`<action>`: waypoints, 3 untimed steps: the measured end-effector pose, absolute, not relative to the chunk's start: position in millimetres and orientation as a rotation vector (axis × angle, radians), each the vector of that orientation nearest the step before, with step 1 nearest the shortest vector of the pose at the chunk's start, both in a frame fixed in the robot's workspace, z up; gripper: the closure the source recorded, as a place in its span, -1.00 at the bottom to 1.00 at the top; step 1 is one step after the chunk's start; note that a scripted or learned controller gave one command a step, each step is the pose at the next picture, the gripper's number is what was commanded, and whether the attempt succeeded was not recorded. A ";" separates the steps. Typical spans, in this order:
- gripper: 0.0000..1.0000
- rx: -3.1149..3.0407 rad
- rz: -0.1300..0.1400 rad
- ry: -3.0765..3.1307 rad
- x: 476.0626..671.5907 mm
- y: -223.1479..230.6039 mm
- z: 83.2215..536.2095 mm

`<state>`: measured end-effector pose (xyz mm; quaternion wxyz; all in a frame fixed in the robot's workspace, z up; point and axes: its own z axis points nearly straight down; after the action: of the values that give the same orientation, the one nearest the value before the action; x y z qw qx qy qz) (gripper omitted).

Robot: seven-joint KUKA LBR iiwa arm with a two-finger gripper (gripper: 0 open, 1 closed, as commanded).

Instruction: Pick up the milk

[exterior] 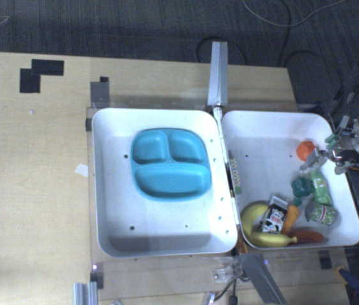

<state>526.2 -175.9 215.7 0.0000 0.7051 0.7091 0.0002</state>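
Milk carton (272,216): small, white with black print, lying in the right bin (262,132) near its front edge against the banana (262,230), long axis tilted toward upper right. Gripper (324,159) hovers apart; finger spacing indeterminable.

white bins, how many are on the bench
2: the left bin holds a blue divided plate; the right bin, touching it side by side, holds the milk carton among toy food.
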 end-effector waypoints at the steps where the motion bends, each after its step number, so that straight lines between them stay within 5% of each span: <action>1: -1.00 2.451 0.001 1.969 531.2 -105.3 95.5; 2: -1.00 2.414 0.022 1.989 502.4 -108.2 89.5; 3: 1.00 2.411 0.027 1.992 505.0 -107.2 99.5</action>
<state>505.0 -107.2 99.5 0.0072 0.7709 0.6368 0.0088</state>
